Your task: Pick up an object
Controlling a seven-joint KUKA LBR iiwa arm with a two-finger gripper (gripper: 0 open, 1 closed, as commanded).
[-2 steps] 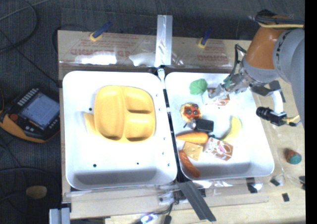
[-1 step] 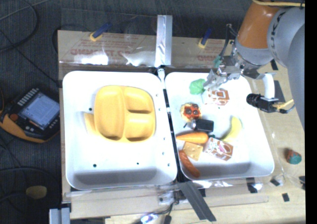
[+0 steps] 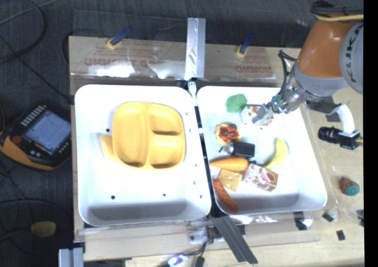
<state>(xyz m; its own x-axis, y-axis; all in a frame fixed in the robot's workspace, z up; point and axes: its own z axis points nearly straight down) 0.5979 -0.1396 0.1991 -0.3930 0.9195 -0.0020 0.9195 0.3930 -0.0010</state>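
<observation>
My gripper [image 3: 261,116] hangs low over the back of the right bin [image 3: 307,159], reaching in from the right. Just left of it lies a green leafy toy [image 3: 236,103]. A small orange-and-red toy [image 3: 227,133] sits a little nearer, with a black block [image 3: 244,149] in front of it. A yellow banana [image 3: 279,152] lies below the gripper. Toward the front are an orange carrot [image 3: 230,164], a red-and-white packet [image 3: 261,178], a yellow wedge [image 3: 230,181] and a brown sausage [image 3: 226,197]. Whether anything sits in the gripper is too blurred to tell.
The left bin [image 3: 94,189] holds a yellow divided plate [image 3: 147,134]. A raised divider [image 3: 201,142] separates the two bins. A small teal-and-red thing [image 3: 349,187] lies on the bench to the right of the bins.
</observation>
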